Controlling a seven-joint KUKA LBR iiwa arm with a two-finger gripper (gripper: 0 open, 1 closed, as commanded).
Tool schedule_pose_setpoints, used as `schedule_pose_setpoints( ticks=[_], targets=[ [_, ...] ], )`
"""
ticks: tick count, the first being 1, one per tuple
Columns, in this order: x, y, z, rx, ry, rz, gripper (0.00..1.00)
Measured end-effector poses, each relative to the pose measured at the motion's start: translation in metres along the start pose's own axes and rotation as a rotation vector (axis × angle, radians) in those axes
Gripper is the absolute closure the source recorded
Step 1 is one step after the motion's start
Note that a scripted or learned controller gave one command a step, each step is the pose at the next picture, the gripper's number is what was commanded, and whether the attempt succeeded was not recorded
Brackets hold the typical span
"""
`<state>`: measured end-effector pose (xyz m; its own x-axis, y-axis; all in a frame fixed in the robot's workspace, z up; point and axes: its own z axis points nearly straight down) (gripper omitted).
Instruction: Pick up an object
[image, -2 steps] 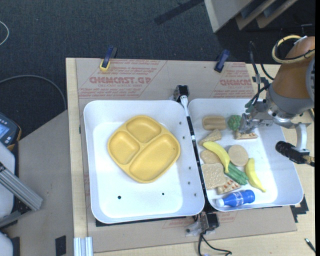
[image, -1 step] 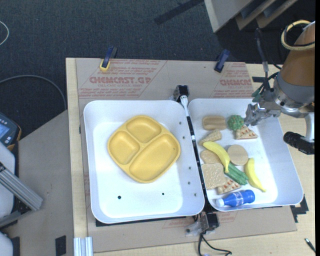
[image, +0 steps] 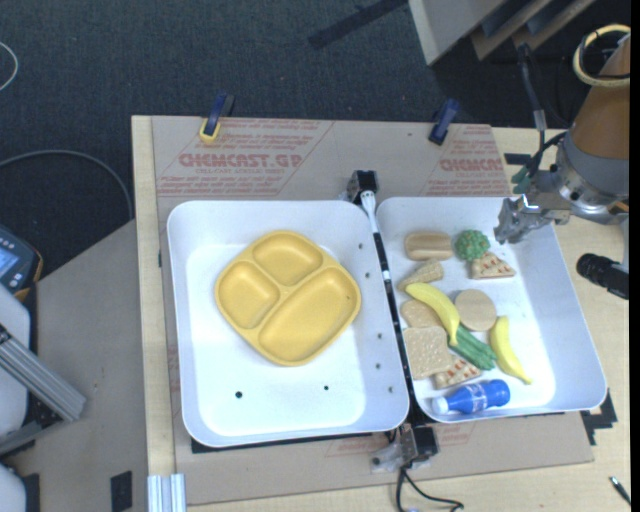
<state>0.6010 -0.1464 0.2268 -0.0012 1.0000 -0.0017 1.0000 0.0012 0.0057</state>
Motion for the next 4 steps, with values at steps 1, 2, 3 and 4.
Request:
schedule_pose_setpoints(
  ticks=[1, 2, 3, 4],
  targets=[
    [0.057, 0.017, 0.010, 0.002, 0.002, -0.005, 1.00],
    [0.116, 0.041, 0.002, 0.001, 0.004, -0.006, 1.00],
    [0.137, 0.038, 0.011, 0.008, 0.003, -0.002, 1.00],
    [0.131, 0.050, 0.000, 0.001, 0.001, 0.000, 1.00]
  ],
)
